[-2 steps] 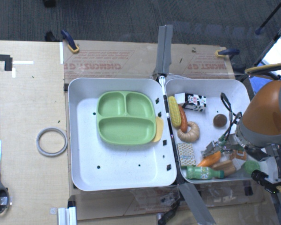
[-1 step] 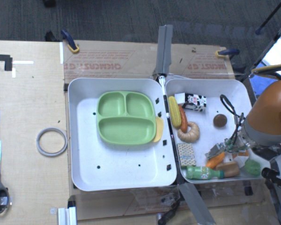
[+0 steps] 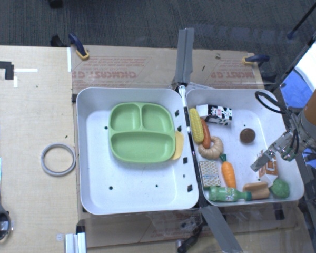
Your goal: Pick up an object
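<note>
The likeliest target was a small orange-and-white packet [image 3: 271, 166] lying near the right wall of the right bin [image 3: 237, 101], since the gripper [image 3: 263, 161] sat right at its left edge. Whether the packet was actually between the fingers could not be told; it seemed to rest on the bin floor, so nothing counted as held. By my reading the task was at the approach or grasp-attempt step, with no lift made.

The gripper looked slanted, reaching down and leftward from the arm [image 3: 310, 125] at the right side of the view. How far apart its fingers stood could not be made out at this size and angle.

The next move would call for settling the fingers on either side of the packet, closing, then rising straight up. The packet lay close to the bin wall and close to its neighbours, so a sideways slip or a nudge into them seemed the main risk.

Just below the packet sat a green ball-like toy [image 3: 279, 187] and a hot dog [image 3: 256, 190], with a green bottle [image 3: 227, 194] lying along the front wall. Farther left were a carrot [image 3: 228, 174], a cracker [image 3: 209, 173], a doughnut [image 3: 211, 147] and a corn cob [image 3: 196, 125]. A brown round piece [image 3: 247, 135] lay apart toward the back, near a black-and-white carton [image 3: 219, 114].

The left bin [image 3: 95, 162] carried a green divided plate [image 3: 142, 132]. On the surface [image 3: 26, 115] lay a ring of tape [image 3: 58, 158].
</note>
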Motion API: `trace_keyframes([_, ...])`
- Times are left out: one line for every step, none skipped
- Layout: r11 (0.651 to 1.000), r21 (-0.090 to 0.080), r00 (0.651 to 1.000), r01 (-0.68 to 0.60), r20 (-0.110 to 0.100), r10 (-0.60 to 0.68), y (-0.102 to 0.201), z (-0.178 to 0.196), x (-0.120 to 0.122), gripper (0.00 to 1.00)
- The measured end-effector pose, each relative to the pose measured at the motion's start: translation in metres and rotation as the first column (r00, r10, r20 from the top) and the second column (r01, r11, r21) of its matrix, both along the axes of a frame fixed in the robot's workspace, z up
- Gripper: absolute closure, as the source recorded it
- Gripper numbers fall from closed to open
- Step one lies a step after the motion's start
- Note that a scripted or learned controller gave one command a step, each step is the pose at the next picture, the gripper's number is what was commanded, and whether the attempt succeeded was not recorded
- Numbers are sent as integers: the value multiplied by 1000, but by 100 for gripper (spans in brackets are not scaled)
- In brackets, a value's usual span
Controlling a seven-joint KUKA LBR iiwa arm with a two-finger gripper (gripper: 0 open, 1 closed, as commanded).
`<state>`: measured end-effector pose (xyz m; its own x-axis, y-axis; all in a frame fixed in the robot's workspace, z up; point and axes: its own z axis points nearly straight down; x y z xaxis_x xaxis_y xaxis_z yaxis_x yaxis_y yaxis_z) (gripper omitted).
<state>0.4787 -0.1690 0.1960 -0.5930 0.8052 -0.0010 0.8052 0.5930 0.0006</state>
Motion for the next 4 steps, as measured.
trace_keyframes([999, 1, 999, -44, -2, 44, 46, -64, 10, 0])
trace_keyframes([942, 0, 942, 336, 5, -336, 67, -102, 0, 0])
trace_keyframes([941, 4, 941, 338, 1, -338, 68, -93, 1, 100])
trace_keyframes([931, -1, 931, 364, -1, -364, 76, 18, 0, 100])
